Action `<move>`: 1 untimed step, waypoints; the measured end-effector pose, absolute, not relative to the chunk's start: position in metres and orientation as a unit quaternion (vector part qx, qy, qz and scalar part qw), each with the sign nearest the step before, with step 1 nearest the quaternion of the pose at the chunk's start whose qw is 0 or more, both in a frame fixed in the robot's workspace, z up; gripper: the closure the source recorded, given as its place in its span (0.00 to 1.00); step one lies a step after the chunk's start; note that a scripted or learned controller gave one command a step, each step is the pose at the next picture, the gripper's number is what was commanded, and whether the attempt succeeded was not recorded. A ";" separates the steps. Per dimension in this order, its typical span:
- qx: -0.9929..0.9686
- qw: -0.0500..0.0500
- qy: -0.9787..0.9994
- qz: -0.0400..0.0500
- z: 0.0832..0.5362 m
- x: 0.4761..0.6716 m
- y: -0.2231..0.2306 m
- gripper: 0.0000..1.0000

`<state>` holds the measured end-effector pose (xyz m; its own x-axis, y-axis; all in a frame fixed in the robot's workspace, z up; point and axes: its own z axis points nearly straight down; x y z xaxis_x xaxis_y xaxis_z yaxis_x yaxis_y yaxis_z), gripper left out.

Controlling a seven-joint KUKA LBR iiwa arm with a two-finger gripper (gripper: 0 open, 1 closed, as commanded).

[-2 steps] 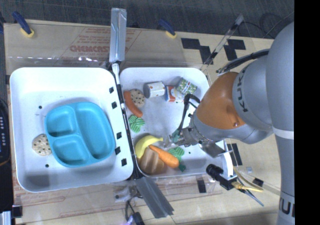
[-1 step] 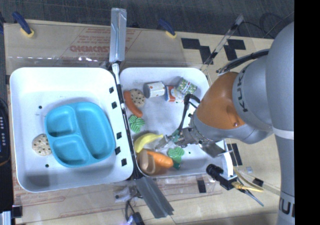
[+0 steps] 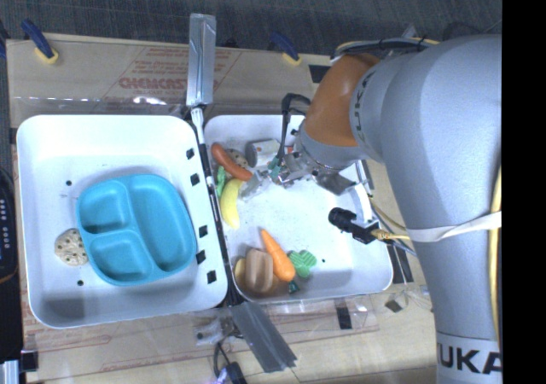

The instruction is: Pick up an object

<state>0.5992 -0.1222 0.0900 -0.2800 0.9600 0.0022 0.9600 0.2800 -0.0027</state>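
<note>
gripper sits low in the right bin, near the hot dog and banana; its opening cannot be determined. carrot lies near the front wall.

The divided tray lies in the left bin; a cookie rests just left of it. In the right bin, to the tray's right, a sausage lies behind a banana, and a carrot lies farther front-right.
</note>
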 end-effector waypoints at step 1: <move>-0.602 0.002 -0.798 0.001 0.091 0.507 -0.132 0.00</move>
